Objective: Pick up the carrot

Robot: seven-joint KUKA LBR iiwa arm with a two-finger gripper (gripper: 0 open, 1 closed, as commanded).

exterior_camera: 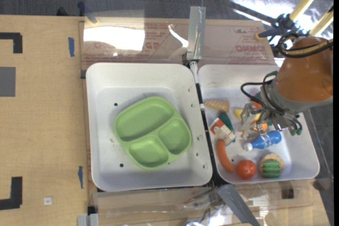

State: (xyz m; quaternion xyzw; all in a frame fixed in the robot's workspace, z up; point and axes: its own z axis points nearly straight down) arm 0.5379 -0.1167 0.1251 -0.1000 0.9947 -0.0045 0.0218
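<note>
The carrot (219,126) is a short orange piece with a green top. It lies in the left part of the right bin (307,166), close to the divider. My gripper (251,122) hangs low over the middle of that bin, just right of the carrot, among small yellow and orange toys (249,111). The arm's orange band (303,77) and cables hide what is under the wrist. Nothing is visibly held.
A long curved orange-red piece (225,156), a red tomato (246,168), a green and brown toy (271,165), a blue bottle (266,140) and a tan wedge (217,105) share the right bin. A green divided plate (152,131) lies in the left bin (100,114).
</note>
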